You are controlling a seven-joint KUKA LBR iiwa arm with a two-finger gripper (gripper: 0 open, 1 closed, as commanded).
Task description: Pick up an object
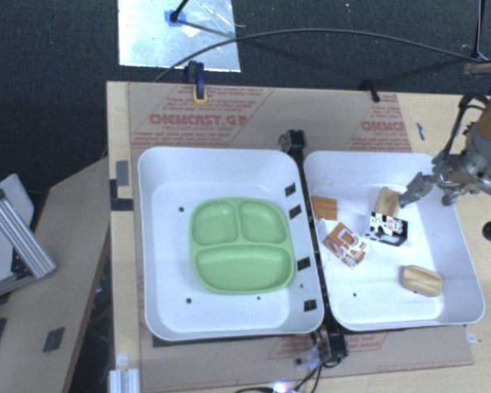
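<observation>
Gripper (pixel 415 188): over the upper right part of the right bin (pixel 466 297), reaching in from the right edge. Only one grey finger stands out clearly, slanting down-left; how wide it stands cannot be made out. Nothing shows in its grasp.

Nearest thing: tan block (pixel 386 201), just to the gripper's left and a little below, close to the fingertip, perhaps touching; the slant of the view leaves that unclear.

Block's long axis: tilted, running from upper right to lower left, roughly in line with the finger.

Next nearest: black-and-white item (pixel 387 228), directly below the block and touching or almost touching it.

Further off: orange-and-white box (pixel 345 244), down-left of the gripper; orange card (pixel 323 208), well to its left; wooden piece (pixel 421 280), well below it and alone.

Left bin (pixel 159 219): far to the gripper's left, holding a green plate (pixel 242 246).

Judgement: the block is the likely target; a short move left and down would bring the tool over it. The neighbour crowding it below could be nudged.
</observation>
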